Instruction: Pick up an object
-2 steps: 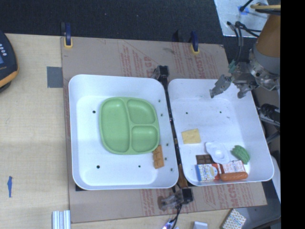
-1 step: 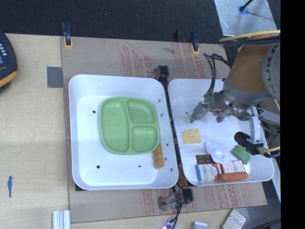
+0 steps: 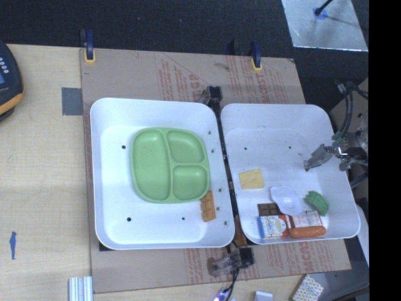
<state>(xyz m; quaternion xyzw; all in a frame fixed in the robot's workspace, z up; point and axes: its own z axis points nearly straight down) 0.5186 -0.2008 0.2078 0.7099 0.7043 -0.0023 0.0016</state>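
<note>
My claw (image 3: 319,157) hangs over the right edge of the right bin (image 3: 276,115), holding nothing; whether it is apart or together I cannot tell, because it shows small and dark against the white floor.

Hazards, as I judge them. The candidates for pickup are crowded into the near corner of the right bin, so a descent aimed at one may nudge or pinch a neighbour. The clear cup (image 3: 285,199) is hard to make out against the white floor, and a closing claw could skid off it. The yellow card (image 3: 251,179) lies flat, well toward the left bin from my claw, and offers little edge to grip. Pieces close to the near wall leave scant room for a finger on that side.

Contents. Right bin: the yellow card; the clear cup, nearer than my claw; a green piece (image 3: 317,201) just right of the cup; a small carton (image 3: 272,226) and an orange carrot (image 3: 307,232) along the near wall; a brown block (image 3: 267,209) touching the carton. Left bin (image 3: 106,115): a green divided plate (image 3: 170,164) and an orange wafer (image 3: 208,206) at the plate's near right corner.
</note>
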